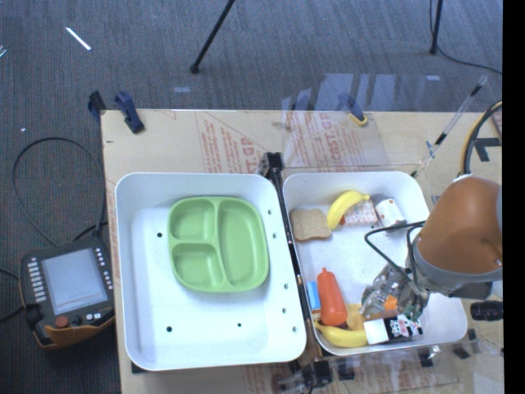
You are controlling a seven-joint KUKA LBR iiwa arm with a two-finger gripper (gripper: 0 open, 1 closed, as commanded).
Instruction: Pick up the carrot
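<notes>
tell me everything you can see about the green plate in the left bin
The green plate is a pale green, rounded-rectangle tray that looks like matte plastic. Raised ridges split it into three compartments: two smaller ones on its left side and one long one on its right. It lies flat, slightly rotated, in the upper middle of the left white bin, resting on the bin floor. Nothing sits in it.

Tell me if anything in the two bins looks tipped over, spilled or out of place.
Nothing stands out. The green divided plate lies flat in the left bin. In the right bin, the bread slice, two bananas and orange bottle lie loose but intact, near the gripper.
</notes>
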